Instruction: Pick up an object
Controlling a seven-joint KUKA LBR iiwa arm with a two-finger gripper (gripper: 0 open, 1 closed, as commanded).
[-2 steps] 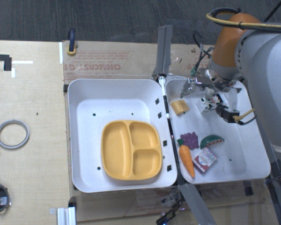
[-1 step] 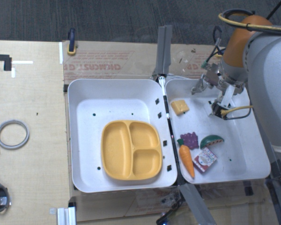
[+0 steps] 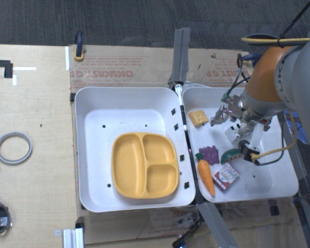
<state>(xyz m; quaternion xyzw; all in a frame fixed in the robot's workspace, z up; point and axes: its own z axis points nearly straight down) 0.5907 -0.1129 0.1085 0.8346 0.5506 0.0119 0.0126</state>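
2 white bins sit before me; the left bin (image 3: 88, 154) carries a yellow divided plate (image 3: 144, 164), and the right bin (image 3: 284, 187) has my candidates: a yellow cheese wedge (image 3: 198, 118), purple grapes (image 3: 210, 154), an orange carrot (image 3: 205, 177), a small pink carton (image 3: 227, 175) and a green piece (image 3: 230, 155) beside it. My gripper (image 3: 237, 130) hangs over the right bin's middle, above bare floor, touching nothing; how wide it stands I cannot tell. I judge the grapes the best pick: near, and apart from the wall. I should centre above them, then descend straight.
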